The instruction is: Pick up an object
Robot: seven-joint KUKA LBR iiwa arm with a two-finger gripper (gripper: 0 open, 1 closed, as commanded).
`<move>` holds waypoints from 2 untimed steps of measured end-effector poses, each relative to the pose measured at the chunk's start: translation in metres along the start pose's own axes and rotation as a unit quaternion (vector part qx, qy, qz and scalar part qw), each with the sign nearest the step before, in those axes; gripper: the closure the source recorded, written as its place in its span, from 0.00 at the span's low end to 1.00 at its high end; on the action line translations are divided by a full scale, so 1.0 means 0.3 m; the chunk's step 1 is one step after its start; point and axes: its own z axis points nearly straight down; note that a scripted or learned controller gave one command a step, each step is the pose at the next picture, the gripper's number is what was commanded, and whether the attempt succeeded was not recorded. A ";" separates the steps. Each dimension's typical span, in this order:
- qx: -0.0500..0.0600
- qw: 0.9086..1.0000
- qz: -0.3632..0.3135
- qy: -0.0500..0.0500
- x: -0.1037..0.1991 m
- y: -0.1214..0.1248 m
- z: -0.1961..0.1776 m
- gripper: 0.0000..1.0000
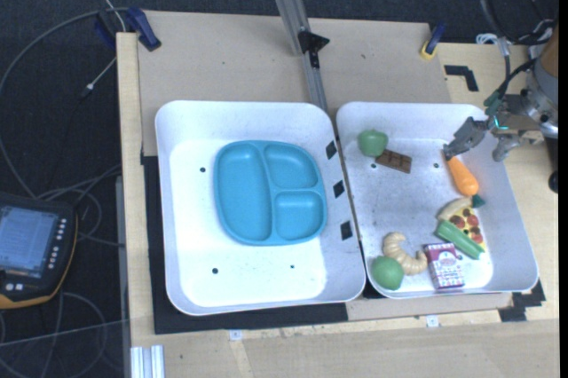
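Left of the carrot (462,176), you see a blue plate (269,192) in the left bin (177,190), then a green apple (373,141) and brown bar (394,161). Just above the carrot's top end, your gripper (485,139) hangs spread wide, holding nothing, over the right bin's (519,252) upper right corner.

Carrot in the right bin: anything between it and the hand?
Nothing visible. The hand hovers open over the right bin's upper right corner, and the orange carrot lies just below and left of its fingers, on bare bin floor. The nearest other thing, the pizza slice toy, sits beyond the carrot, not in the path.
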 end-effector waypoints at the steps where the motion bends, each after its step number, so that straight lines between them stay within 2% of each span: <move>1: 0.000 1.000 0.000 0.000 0.000 0.000 0.000 0.00; 2: 0.002 1.000 0.001 0.000 0.000 -0.007 0.141 0.00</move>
